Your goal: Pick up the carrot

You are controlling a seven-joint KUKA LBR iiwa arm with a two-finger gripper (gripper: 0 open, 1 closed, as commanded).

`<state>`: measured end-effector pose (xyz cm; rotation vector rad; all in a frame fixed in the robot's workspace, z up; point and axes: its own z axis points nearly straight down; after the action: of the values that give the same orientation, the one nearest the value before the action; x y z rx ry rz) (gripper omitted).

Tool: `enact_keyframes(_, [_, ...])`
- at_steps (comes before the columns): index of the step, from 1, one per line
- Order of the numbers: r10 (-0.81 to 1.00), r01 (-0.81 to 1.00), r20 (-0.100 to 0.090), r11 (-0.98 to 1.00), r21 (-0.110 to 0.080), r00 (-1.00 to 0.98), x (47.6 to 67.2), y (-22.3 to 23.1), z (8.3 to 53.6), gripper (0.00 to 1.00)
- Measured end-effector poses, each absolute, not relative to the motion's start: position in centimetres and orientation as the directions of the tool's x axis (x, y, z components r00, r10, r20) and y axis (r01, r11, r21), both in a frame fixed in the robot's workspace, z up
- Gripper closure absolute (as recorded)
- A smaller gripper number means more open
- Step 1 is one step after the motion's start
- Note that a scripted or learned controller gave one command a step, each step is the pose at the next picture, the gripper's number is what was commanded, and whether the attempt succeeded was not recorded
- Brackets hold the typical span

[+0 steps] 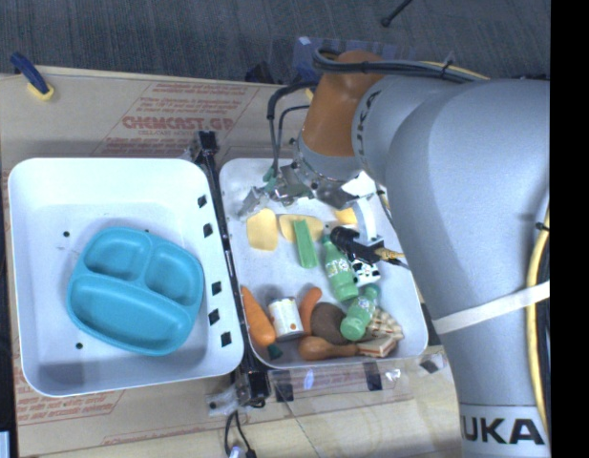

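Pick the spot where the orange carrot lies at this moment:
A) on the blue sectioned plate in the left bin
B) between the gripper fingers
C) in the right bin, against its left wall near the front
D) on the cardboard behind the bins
C: the orange carrot lies in the right white bin along its left wall, beside a small white can, well below the gripper.

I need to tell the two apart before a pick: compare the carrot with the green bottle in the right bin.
The carrot is orange and tapers to a point; the green bottle is green with a white label. The carrot lies against the bin's left wall, while the green bottle lies near the middle. The carrot looks slimmer than the green bottle. Both lie flat in the right bin, slanted much the same way.
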<state>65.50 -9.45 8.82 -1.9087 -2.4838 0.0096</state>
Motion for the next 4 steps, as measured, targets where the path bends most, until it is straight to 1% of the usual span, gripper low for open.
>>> enact_keyframes(1, [0.994, 0.994, -0.006, 0.11, -0.001, -0.11, 64.7, -11.0, 17.0, 0.0])
enact_keyframes(2, [0.956, 0.956, -0.004, 0.295, -0.003, -0.295, 65.8, -13.1, 21.1, 0.0])
enact_keyframes(3, [0.955, 0.955, 0.006, 0.296, -0.02, -0.296, 63.5, -12.6, 9.4, 0.0])
enact_keyframes(4, [0.953, 0.953, -0.002, 0.303, -0.011, -0.303, 64.0, -12.6, 11.2, 1.0])
